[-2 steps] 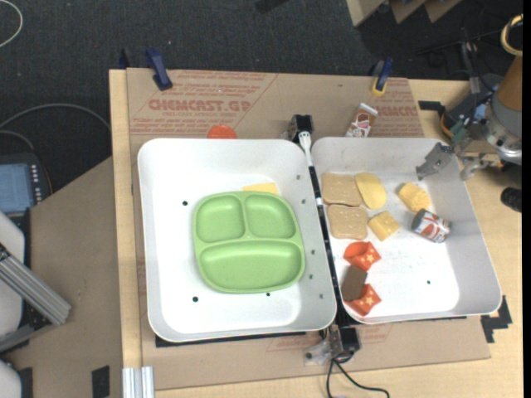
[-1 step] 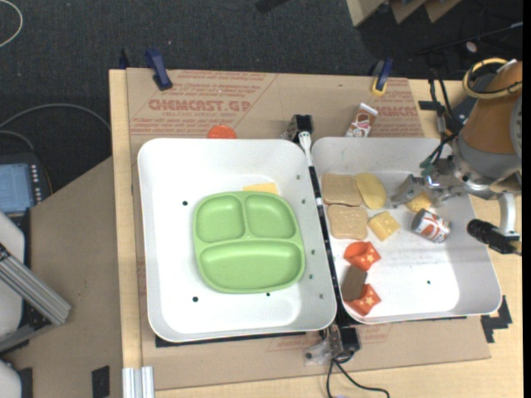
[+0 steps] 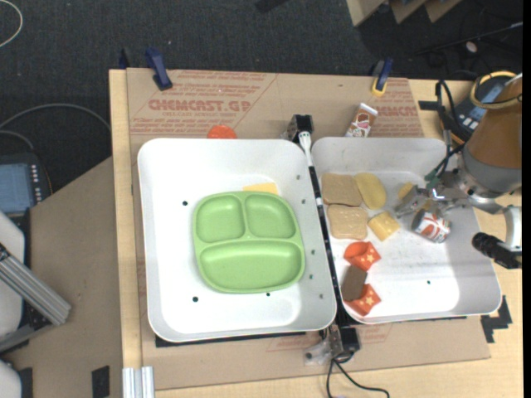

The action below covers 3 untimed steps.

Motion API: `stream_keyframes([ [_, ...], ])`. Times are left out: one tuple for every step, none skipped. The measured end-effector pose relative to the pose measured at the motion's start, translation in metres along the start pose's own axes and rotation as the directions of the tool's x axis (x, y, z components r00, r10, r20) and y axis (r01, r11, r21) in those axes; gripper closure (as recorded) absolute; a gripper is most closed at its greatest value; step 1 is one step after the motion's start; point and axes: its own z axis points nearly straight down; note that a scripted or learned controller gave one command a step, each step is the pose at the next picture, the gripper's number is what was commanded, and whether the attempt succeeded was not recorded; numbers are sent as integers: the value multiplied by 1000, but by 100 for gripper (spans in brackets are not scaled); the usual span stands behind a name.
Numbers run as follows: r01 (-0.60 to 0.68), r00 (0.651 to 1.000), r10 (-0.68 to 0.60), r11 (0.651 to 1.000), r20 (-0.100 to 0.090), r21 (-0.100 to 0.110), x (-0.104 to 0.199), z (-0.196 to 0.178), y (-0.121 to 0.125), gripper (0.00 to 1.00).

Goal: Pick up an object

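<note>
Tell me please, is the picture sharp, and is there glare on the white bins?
Camera view: mostly sharp, lighting even; the left bin looks very bright, with little surface detail; the green tray casts only a soft shadow; the gripper region over the right bin is slightly blurred.

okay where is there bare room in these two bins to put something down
Right bin: bare floor in its near half, right of the red pieces. Left bin: a bare margin all round the green tray. Crowded: the right bin's far half, where the gripper hangs by the can.
</note>
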Motion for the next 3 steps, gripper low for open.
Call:
stream_keyframes([
  [-1,1000,1,1000,5,-2,-2,-11,1,100],
  [-1,1000,1,1000,3,-1,-1,-10,0,0],
  [-1,1000,1,1000,1,1,1,1,-26,0],
])
